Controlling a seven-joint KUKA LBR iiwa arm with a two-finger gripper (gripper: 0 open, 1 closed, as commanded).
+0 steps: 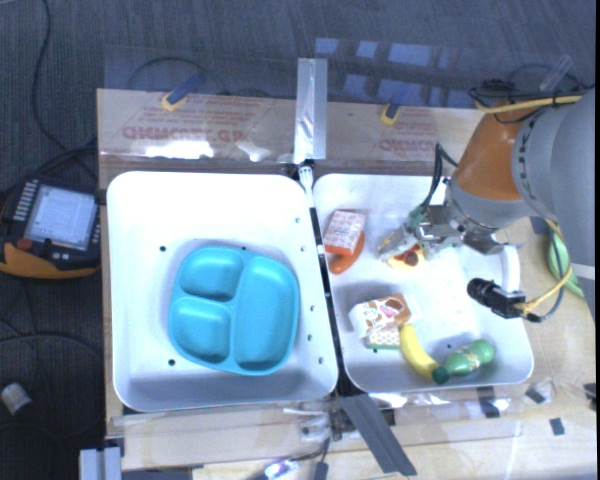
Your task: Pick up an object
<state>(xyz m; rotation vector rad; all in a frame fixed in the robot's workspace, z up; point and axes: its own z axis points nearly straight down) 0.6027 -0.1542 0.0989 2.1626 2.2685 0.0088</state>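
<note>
My gripper (408, 238) hangs low over the upper middle of the right bin (500, 368), reaching in from the right on the grey arm with its orange band (490, 163). A small red-orange object (410, 259) lies right under its tip; whether it is touched or held is not clear. To the left, near the divider, lies an orange and white packet (344, 231) with an orange piece (340, 261) below it. Lower in the bin are a white and brown packet (380, 318), a yellow banana (414, 351) and a green object (467, 359).
The left bin (140, 218) holds a blue divided plate (235, 308). A black connector with a yellow cable (495, 296) hangs off the arm over the right bin's right side. A handheld device (50, 223) lies on the floor at the left.
</note>
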